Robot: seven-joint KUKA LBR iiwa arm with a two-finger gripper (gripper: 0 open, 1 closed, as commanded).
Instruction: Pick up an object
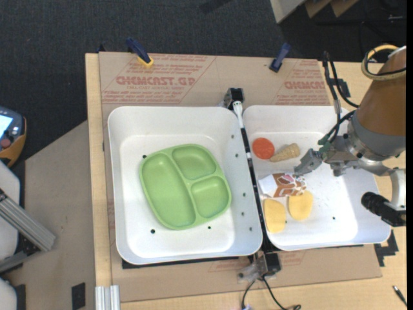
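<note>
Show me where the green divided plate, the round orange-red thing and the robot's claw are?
Green divided plastic plate (169, 189): camera view, its largest compartment.
Round orange-red object (262, 148): camera view, its middle.
Claw (304, 167): camera view, its tip.

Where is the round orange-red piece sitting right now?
The orange-red piece lies in the right bin, near its upper-left corner, just left of the tan cone-shaped item.

A bench topped with brown cardboard (193, 73) printed in red lettering carried two shallow white bins side by side. The left bin (122, 192) and the right bin (345, 228) touched along their inner walls, where a black strip (246, 157) ran between them. Two clamps gripped the cardboard's far edge: one blue and yellow (139, 53) at the left, one blue (280, 57) further right.
</note>
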